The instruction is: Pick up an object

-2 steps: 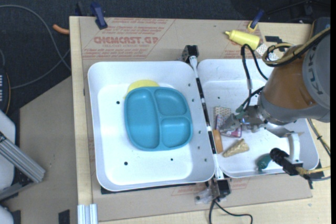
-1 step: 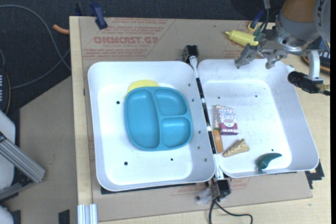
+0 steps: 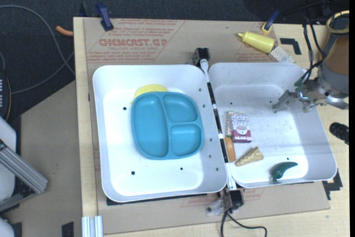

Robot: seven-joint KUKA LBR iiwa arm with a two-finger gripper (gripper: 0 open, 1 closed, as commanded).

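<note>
Four small objects lie in the right bin (image 3: 316, 136): a snack packet (image 3: 238, 126), an orange stick (image 3: 229, 148) just beside the bin's left wall, a tan cone (image 3: 249, 156), and a green pepper-like piece (image 3: 283, 170) near the front edge. From our gripper (image 3: 289, 98), they sit between seven and eight o'clock, the green piece closer to six. We see the fingers spread apart with nothing between them, above bare bin floor at the bin's upper right. The left bin (image 3: 108, 136) holds a blue divided tray (image 3: 166, 124) over something yellow (image 3: 151, 89). We judge the risk plain: closing here grabs nothing. The stick hugging the wall could block a finger, and the flat packet may slip from a pinch.
</note>
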